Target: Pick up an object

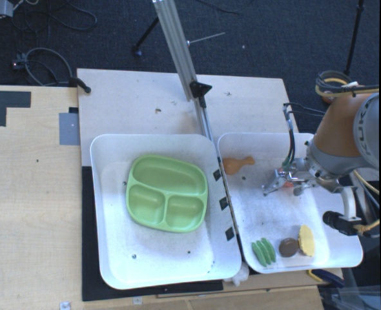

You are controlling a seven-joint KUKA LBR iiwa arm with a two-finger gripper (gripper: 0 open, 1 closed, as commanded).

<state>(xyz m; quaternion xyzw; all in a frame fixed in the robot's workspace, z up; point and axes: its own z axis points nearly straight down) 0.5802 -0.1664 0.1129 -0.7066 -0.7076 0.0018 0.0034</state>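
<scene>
Overhead view of the bench: the grey two-finger gripper (276, 185) hangs over the middle of the right-hand shallow white bin (349, 258) with nothing visible between its fingers (whether they are parted or closed cannot be told). The nearest candidate is the small orange drumstick-shaped toy (237, 165), lying toward the bin's upper-left corner, up and to the left of the gripper and near it, its long axis roughly left-to-right. A green ribbed piece (263, 251), a brown round piece (288, 247) and a yellow piece (306, 241) sit well apart along the near edge; the green divided plastic plate (167, 193) occupies the left-hand white bin (106, 250).
</scene>
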